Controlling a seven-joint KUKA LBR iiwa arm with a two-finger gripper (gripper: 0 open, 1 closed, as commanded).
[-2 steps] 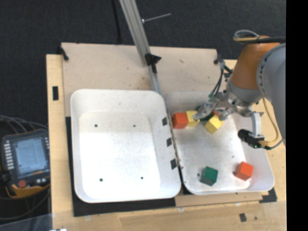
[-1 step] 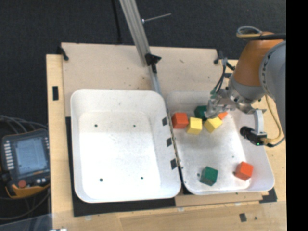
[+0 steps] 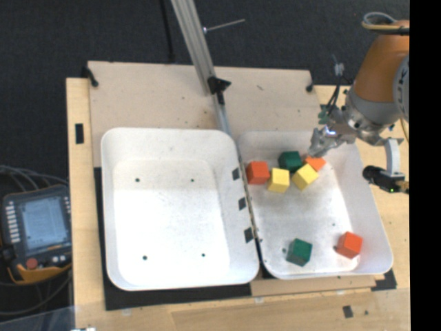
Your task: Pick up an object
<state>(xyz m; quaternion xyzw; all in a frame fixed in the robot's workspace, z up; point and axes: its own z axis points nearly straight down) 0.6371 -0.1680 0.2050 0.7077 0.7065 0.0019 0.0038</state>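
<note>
Top of the right bin (image 3: 372,219), five blocks huddle: an orange block (image 3: 315,163) right at the gripper (image 3: 322,143), a yellow block (image 3: 306,176) touching it, a dark green block (image 3: 290,160), another yellow (image 3: 279,180), another orange (image 3: 258,172). Whether the fingers are spread or pressed together, I cannot tell. The move, I reckon: straddle that orange block cleanly, avoid nudging the yellow neighbour, and close before lifting. Two loose blocks (image 3: 299,252) (image 3: 349,244) sit near the bin's lower edge.

We look down at a slant from above the bench (image 3: 158,95), far enough to take in both bins (image 3: 110,185).
</note>
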